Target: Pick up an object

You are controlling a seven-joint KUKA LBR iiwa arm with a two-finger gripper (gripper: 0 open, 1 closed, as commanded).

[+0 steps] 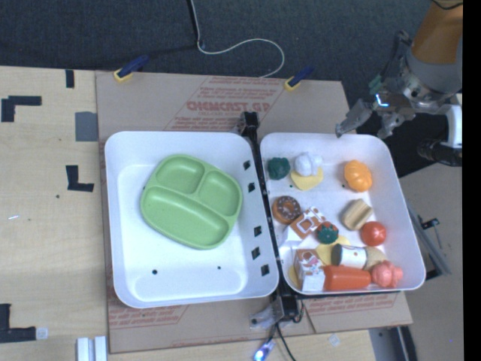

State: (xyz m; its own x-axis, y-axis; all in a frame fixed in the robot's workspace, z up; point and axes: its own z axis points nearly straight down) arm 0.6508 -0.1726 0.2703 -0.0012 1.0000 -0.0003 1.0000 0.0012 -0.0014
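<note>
My gripper [366,129] hangs above the far rim of the right bin [402,201], near its back right corner. Its two fingers are spread open and hold nothing. In that bin lie several toy foods. An orange fruit [358,175] lies closest to the gripper. A white and yellow piece [306,168] and a dark green piece [278,168] lie along the back. A donut [286,208], a bread roll [355,213] and a red tomato [373,234] sit in the middle. A long orange piece [347,278] lies at the front.
The left bin [124,201] holds a green divided plate [192,200]. A black divider [259,201] runs between the bins. Both bins rest on a cardboard sheet [218,100]. A white cable [240,47] loops behind it.
</note>
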